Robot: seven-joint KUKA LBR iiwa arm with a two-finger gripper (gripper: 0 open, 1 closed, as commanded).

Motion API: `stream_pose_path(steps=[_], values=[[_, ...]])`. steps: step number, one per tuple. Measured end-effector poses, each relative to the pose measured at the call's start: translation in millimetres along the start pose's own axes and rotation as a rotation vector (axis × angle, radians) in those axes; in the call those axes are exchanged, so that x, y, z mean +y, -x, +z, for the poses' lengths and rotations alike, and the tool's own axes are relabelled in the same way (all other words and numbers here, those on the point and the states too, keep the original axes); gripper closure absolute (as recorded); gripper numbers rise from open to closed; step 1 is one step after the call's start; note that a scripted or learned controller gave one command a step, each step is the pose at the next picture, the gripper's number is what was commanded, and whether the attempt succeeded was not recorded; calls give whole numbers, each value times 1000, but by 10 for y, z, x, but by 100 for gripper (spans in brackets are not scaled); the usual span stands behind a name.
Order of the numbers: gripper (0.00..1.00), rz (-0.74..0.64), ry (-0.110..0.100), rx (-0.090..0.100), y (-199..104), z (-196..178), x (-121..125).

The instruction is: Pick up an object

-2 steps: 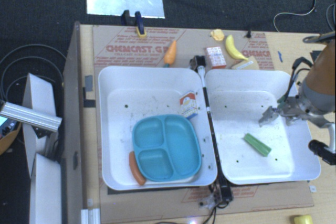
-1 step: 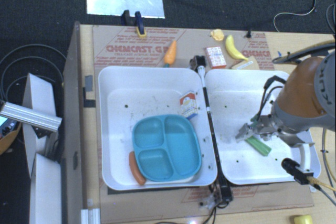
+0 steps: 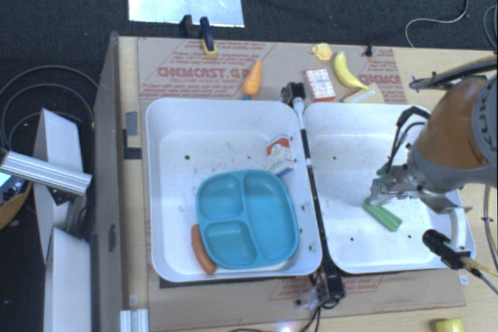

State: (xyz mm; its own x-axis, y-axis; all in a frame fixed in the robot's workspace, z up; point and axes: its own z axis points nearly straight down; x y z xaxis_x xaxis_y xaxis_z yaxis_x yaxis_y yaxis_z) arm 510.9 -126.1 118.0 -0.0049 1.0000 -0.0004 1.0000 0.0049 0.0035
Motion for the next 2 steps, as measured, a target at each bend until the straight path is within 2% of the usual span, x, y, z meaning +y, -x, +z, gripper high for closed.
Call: stream_pose_path(steps=[1,2], values=[[0,0,-1,0,-1,4,-2],[0,-2,9,-5,486,338,1328]])
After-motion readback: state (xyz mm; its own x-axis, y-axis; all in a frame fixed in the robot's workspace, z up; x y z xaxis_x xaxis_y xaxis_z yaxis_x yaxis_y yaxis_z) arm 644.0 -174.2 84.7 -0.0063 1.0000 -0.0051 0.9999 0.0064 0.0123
